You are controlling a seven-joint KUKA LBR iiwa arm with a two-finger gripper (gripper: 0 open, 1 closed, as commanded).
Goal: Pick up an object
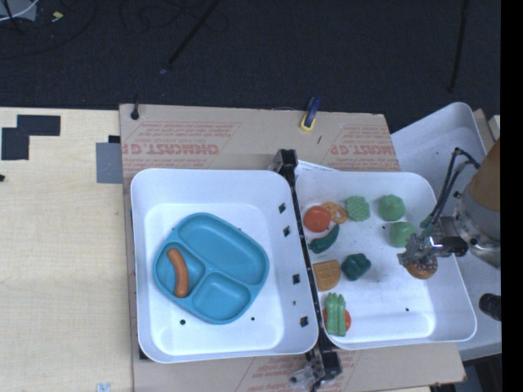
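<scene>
My gripper [420,255] hangs low over the right side of the right bin [445,321], on the arm coming in from the right. Directly under it lies a small brown-orange object [423,269], partly hidden by the gripper; I cannot tell whether they touch. A light green round piece [400,233] sits just to its upper left. Further left lie a dark green pepper [355,265], an orange block [326,274], a red tomato [316,218], a dark green cucumber [324,240] and a green and red piece [335,314].
Two more green pieces [356,208] [391,207] and an orange ring [336,211] lie near the right bin's far wall. The left bin [147,194] holds a blue divided plate [214,278] with an orange sausage [178,271]. A black divider [297,243] separates the bins.
</scene>
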